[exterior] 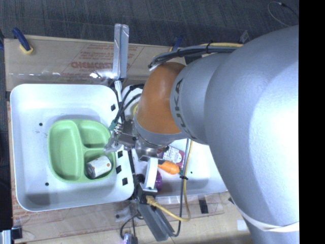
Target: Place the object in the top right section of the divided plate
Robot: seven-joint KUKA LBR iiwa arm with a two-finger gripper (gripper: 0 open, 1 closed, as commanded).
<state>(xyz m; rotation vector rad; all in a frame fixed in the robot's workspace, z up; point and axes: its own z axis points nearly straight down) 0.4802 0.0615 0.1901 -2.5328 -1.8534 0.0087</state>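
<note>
Glossy green plastic divided plate (65, 149)

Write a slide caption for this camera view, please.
Grey arm over two white bins; a can lies in the green divided plate.

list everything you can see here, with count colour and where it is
white bins: two, side by side on the bench; the right one largely hidden by the arm
divided plate: one, green, in the left bin
can: one, silver, lying on its side in the plate's lower right section
carrot-like item: one, orange, in the right bin, beside a purple item
clamps: two, blue, at the bench's far edge
arm: one, grey with orange band
gripper: one, at the left bin's right wall
</note>
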